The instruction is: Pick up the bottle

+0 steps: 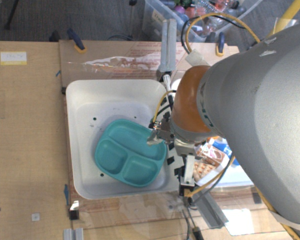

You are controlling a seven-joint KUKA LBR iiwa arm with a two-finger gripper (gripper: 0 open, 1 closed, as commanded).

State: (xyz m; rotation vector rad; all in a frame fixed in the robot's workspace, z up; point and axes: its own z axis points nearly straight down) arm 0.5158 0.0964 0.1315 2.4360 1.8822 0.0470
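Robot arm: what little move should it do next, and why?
Probably lift a little and swing toward the right bin. The gripper hangs at the rim of the teal plate in the left bin, and that plate is no bottle.

Even, diffuse light is falling from overhead, keeping the scene moderately bright without harsh contrast. The white bin [85, 114] is showing soft grey gradients along its walls, and the teal tray [127, 154] is casting only a faint shadow onto the bin floor. Glare is streaking across a clear plastic strip [125, 61] on the bench — pale and smeared. The grey arm [260, 114], close to the lens, is looming large and slightly soft, its upper surface catching a broad sheen. Fine detail is looking grainy throughout, and the dark floor at the top is fading into murk
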